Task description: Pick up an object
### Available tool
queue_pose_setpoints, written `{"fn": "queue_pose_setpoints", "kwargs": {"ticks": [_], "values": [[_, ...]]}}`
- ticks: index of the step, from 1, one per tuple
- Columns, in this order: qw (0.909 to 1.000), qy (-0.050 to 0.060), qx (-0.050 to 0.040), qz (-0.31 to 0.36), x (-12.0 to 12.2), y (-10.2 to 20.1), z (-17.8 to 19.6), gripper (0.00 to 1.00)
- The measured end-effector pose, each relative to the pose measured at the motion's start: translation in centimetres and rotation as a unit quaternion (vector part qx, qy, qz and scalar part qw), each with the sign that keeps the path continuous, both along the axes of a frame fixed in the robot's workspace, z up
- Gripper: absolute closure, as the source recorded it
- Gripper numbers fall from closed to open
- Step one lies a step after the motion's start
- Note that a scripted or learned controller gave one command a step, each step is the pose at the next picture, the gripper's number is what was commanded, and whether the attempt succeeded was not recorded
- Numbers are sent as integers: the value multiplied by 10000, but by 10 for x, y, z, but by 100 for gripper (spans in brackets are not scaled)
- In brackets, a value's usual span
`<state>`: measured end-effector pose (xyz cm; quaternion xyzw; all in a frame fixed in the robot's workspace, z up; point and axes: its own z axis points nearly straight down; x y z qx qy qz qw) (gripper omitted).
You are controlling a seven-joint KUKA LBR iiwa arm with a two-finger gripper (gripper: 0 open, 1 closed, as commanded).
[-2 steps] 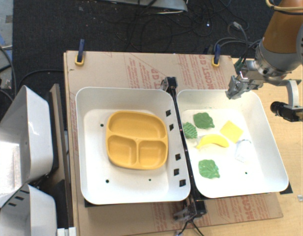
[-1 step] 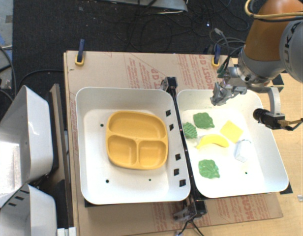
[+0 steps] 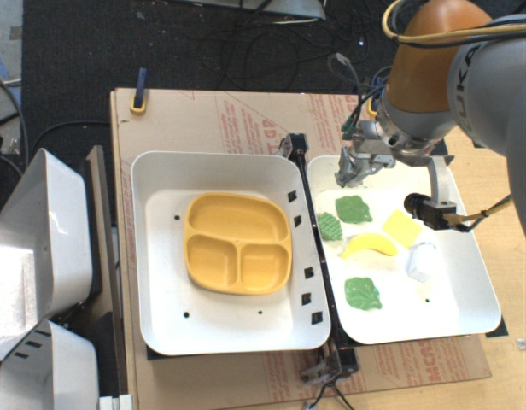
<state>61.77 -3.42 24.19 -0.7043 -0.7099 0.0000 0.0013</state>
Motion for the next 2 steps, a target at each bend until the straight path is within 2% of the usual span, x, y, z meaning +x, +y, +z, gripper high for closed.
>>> {"fn": "queue_pose_setpoints", "kwargs": {"ticks": [2], "values": [[10000, 0, -3, -1, -15, 94, 3, 100]]}}
